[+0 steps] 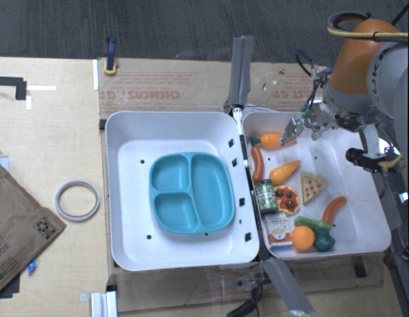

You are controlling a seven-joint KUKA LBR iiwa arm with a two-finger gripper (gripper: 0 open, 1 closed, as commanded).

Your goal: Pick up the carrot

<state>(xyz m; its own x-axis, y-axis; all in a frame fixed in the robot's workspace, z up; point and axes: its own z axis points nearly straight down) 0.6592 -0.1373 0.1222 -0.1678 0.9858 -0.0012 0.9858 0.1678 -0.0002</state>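
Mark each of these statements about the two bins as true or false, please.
1. The blue divided plate lies in the left bin. True.
2. The carrot lies on the blue plate. False: it lies in the right bin.
3. The pincer is over the right bin's far end. True.
4. The tape ring lies inside the left bin. False: it lies on the bench, left of the bins.

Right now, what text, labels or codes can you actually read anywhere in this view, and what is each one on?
"CHEMCAST GP", printed in red and upside down, on the brown paper sheet behind the bins.
"BOX", end of a longer line, on the cardboard box at left; its square code is too small to read.
Labels on the green can and the white packet: too blurred to read.
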